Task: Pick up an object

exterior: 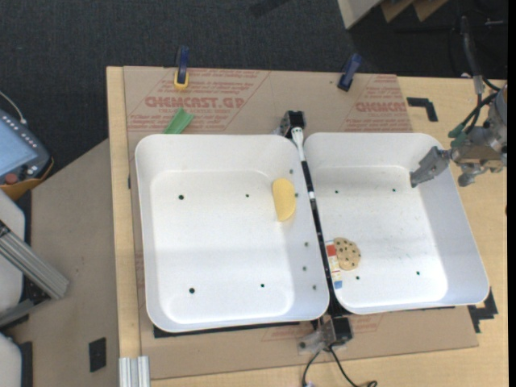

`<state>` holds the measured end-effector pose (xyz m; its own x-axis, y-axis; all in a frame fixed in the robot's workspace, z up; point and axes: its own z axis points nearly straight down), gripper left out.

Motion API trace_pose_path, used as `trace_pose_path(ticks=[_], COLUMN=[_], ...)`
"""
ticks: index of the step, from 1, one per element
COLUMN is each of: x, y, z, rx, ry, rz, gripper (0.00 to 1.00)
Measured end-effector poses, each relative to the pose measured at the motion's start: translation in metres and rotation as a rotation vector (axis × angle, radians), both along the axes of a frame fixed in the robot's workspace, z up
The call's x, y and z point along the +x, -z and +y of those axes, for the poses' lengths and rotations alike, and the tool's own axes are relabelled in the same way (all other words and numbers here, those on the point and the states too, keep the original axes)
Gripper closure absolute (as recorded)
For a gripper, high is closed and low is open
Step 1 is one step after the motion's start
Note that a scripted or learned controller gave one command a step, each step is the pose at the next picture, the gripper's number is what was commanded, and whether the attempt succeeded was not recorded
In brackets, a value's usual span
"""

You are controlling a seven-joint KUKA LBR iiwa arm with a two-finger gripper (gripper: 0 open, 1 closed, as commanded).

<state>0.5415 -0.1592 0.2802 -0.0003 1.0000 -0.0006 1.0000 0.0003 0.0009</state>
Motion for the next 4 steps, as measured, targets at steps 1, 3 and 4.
trace_pose_path(ticks=[1, 3, 4], x=[0.115, 0.125, 0.126], y=[0.047, 0.182, 0.147], z=[-0.068, -0.061, -0.065], rx=[-0.005, 0.007, -0.002], ry=[0.000, -0.002, 0.000], rz=[-0.007, 0.004, -0.006], gripper=[0.00, 0.00, 0.00])
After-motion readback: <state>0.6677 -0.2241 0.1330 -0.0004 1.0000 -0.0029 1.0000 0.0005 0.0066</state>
